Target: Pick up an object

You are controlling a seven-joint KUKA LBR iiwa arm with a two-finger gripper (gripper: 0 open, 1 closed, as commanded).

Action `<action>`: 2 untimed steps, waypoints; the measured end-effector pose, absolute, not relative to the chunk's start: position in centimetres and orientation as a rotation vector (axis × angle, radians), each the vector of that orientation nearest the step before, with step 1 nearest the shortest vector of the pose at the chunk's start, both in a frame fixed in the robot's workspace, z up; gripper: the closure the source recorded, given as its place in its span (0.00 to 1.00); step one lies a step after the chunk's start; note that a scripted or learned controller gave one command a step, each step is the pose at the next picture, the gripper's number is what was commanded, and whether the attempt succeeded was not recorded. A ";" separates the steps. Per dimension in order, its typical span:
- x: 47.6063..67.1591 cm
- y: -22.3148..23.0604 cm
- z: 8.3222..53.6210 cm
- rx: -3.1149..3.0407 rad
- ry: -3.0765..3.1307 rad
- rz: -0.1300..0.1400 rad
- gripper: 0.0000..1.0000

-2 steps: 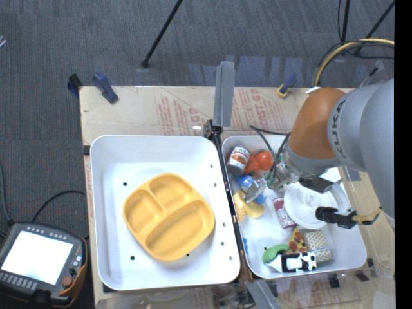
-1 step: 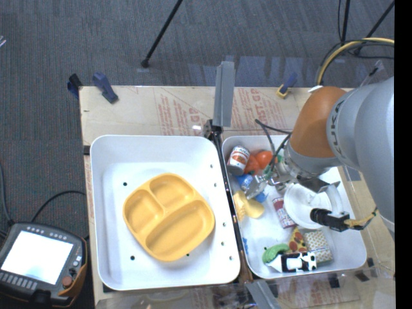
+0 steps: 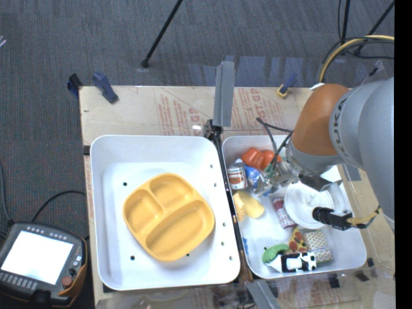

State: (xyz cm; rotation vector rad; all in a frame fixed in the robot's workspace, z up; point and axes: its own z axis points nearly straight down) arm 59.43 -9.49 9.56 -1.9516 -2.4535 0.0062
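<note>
We see an evenly lit scene, bright and diffuse from overhead, with only soft, faint shadows. The two shallow white plastic bins (image 3: 103, 172) read nearly overexposed, their walls glaring without detail. The yellow divided plastic plate (image 3: 168, 216), well left of the claw (image 3: 273, 172), shows a mild sheen. The dark grey carpeted floor (image 3: 77, 31) looks grainy. Small items around the claw are soft and hard to resolve.
</note>
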 end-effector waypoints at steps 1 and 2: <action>63.4 -5.4 19.2 -1.960 -2.463 -0.008 1.00; 64.4 -1.9 26.4 -2.273 -2.170 0.001 1.00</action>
